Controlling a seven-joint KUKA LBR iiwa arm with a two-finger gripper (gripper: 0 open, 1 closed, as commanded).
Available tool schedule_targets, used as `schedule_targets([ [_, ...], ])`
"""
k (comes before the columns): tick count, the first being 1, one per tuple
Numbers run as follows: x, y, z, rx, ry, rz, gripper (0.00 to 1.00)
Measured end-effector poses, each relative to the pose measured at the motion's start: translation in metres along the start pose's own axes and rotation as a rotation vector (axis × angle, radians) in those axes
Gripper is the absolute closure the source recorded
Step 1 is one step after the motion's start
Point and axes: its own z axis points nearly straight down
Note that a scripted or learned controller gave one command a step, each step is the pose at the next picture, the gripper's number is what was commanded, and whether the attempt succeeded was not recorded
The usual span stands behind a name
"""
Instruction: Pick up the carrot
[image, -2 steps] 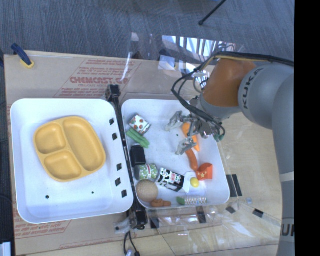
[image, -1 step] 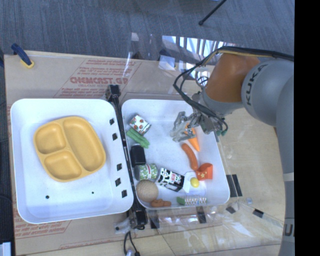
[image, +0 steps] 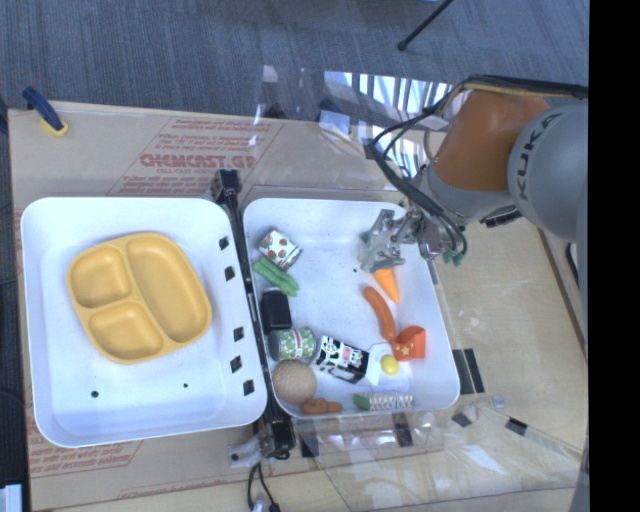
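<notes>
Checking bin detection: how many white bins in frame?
2. The left bin holds a yellow divided plate; the right bin holds the carrot and other items.

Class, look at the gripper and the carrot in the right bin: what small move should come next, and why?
Probably a short straight lift. The gripper sits right on the carrot's upper end, near the right bin's far wall, with a sausage just below it.

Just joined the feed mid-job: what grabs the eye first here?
The grey and orange arm reaching in from the right, its gripper low in the right bin directly above the carrot. Next, the yellow sectioned tray in the left bin. Then the toy food clustered along the right bin's near edge.
</notes>
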Motion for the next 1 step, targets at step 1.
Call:
schedule_targets([
  [1, 0.0207, -0.0009, -0.0298, 0.0, 0.005, 0.331, 1.0],
])
